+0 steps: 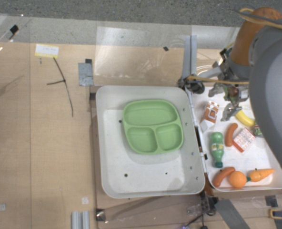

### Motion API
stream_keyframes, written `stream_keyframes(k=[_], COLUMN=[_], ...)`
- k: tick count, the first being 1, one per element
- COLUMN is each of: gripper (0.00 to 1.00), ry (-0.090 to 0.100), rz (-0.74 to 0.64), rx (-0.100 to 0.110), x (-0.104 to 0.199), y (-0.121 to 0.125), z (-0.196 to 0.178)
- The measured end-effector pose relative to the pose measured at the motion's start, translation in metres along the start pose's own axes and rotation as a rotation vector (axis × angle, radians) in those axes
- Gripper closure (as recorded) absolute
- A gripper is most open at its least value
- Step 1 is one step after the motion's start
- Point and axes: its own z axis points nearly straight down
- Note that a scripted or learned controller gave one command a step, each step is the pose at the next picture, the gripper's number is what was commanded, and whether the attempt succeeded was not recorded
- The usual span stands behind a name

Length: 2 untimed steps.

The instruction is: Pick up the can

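A green divided plate (153, 126) is seen in the left bin (107, 175). To its right, the pincer (232, 105) is held low over the right bin (269, 185), beside a banana (245, 118); its opening cannot be told. No can is made out.

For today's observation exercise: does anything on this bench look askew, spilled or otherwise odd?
Nothing looks spilled or damaged. The green bottle lies on its side among the toy food in the right bin; the green tray sits flat in the left bin.
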Motion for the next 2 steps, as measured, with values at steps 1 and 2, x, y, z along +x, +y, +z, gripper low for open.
stream_keyframes(k=[1, 2], gripper=[0.0, 0.0], ry=[0.006, 0.0], rz=[0.012, 0.006], rx=[-0.003, -0.001], x=[-0.059, 0.0], y=[0.03, 0.001], z=[-0.215, -0.136])
